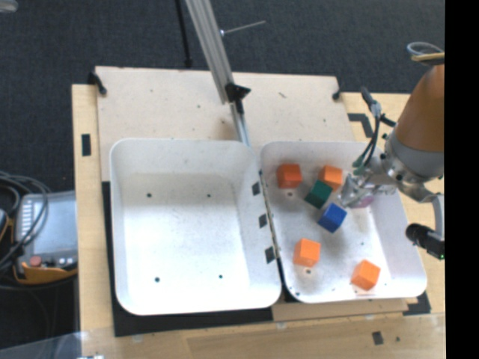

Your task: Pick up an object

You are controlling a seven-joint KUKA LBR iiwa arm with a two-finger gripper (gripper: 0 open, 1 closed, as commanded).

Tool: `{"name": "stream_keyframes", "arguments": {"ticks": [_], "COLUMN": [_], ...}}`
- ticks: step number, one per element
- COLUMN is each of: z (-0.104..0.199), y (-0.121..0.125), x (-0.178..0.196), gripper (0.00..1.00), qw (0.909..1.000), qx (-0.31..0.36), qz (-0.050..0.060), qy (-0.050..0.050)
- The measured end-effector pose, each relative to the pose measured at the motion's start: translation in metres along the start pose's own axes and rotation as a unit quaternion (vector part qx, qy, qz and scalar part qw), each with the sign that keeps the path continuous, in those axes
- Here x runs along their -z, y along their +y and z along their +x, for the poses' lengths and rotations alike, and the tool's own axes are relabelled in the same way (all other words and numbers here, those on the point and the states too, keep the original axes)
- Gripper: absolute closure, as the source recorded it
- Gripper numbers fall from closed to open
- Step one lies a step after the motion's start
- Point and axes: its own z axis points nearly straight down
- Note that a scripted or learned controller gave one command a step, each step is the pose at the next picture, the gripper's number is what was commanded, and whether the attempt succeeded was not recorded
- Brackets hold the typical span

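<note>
Nearest the camera, at the right bin's 5 o'clock corner, sits an orange cube, well apart from the gripper

From the gripper outward: it hangs low over the upper middle of the right bin, reaching in from 3 o'clock, and its tip is a pale blur, so whether it is spread or closed cannot be told, and nothing can be seen held in it. Just at its 7 o'clock lies a blue cube, tilted on the bin floor, close to the tip; contact cannot be judged. At the gripper's 9 o'clock a dark green block lies just beside the blue cube, and at its 10 o'clock a small orange cube sits touching or nearly touching the green one. Farther toward 9 o'clock, a second orange cube stands near the bin's left wall. Down at 7 o'clock from the blue cube, another orange cube rests alone near the lower left of the bin

Behind the gripper, the grey arm with its orange band fills the 3 o'clock edge. Beyond the shared wall, the left bin lies at 9 o'clock
</note>
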Motion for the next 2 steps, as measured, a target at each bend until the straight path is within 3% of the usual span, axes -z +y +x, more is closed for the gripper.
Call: {"name": "stream_keyframes", "arguments": {"ticks": [2], "z": [0.097], "y": [0.033], "x": [-0.006], "gripper": [1.00], "qw": [1.0000], "qx": [-0.001], "qz": [0.000], "qy": [-0.001]}}
